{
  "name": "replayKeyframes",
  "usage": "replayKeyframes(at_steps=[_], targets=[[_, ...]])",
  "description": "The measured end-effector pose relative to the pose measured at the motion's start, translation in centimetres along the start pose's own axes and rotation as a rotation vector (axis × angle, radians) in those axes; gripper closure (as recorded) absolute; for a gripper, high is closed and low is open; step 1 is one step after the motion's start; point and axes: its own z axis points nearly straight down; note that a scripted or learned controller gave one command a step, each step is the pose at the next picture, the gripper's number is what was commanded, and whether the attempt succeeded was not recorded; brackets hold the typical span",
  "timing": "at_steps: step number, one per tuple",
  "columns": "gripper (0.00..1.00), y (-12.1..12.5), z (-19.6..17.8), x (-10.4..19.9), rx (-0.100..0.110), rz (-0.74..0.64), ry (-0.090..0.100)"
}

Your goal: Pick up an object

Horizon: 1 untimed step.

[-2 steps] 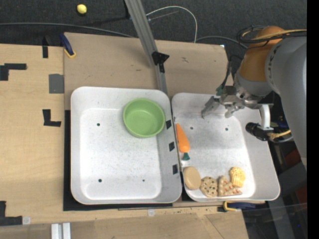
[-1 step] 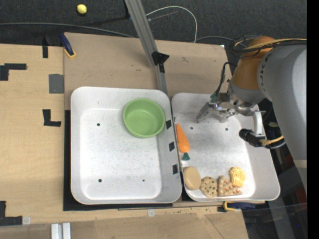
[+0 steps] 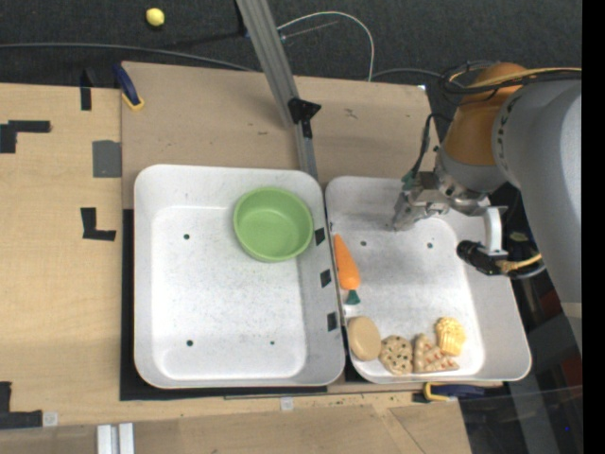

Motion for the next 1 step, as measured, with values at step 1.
replayKeyframes(at_steps=[1], targets=[[1.00,0.03,-4.92,-0.89,-0.006,0.003,0.000]])
